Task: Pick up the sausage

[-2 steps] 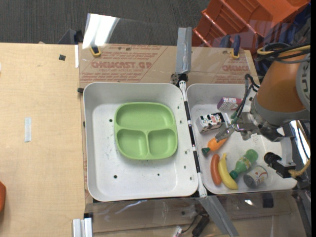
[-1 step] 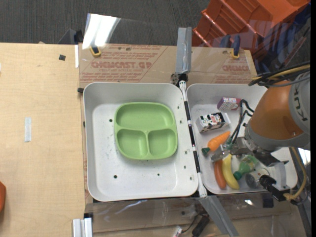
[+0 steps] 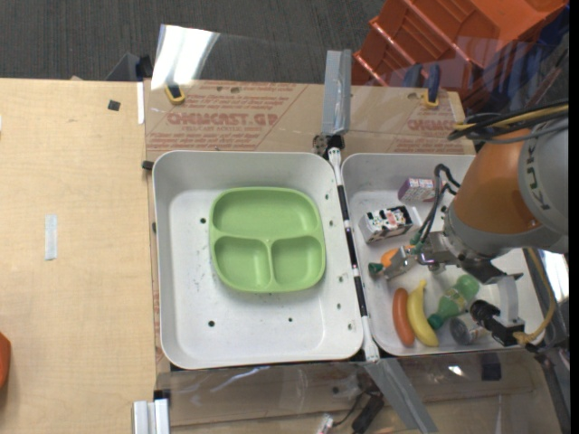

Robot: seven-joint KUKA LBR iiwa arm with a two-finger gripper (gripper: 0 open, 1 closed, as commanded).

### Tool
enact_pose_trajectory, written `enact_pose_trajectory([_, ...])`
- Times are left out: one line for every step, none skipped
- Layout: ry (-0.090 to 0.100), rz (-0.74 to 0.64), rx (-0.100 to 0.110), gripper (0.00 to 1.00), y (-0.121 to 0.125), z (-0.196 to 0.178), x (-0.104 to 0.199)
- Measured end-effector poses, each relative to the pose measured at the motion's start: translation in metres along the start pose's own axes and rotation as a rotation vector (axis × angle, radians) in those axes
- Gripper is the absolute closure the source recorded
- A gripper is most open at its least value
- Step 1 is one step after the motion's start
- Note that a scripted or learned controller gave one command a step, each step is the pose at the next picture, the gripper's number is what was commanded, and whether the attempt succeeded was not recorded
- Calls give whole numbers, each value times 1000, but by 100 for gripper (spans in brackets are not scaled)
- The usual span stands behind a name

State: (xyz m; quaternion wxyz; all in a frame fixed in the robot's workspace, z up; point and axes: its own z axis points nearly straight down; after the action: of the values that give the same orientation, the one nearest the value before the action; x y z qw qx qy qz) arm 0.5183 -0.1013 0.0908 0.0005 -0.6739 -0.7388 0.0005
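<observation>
Sausage (image 3: 402, 316) lies at the front of the right bin (image 3: 357, 233), touching a banana (image 3: 421, 315) on its right. Gripper (image 3: 450, 289) hangs low over the bin just right of the banana, above green toys (image 3: 455, 298); finger state cannot be told. Green divided plate (image 3: 268, 239) sits in the left bin (image 3: 172, 269).

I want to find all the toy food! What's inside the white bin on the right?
The right white bin holds a red-orange sausage, a yellow banana, a small orange piece, green pieces, a printed carton and a small purple box. The grey arm covers part of the bin.
</observation>
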Motion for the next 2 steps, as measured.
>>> enact_pose_trajectory([1,-99,1,0,-42,0,-1])
enact_pose_trajectory([2,-94,2,100,-42,-8,-2])
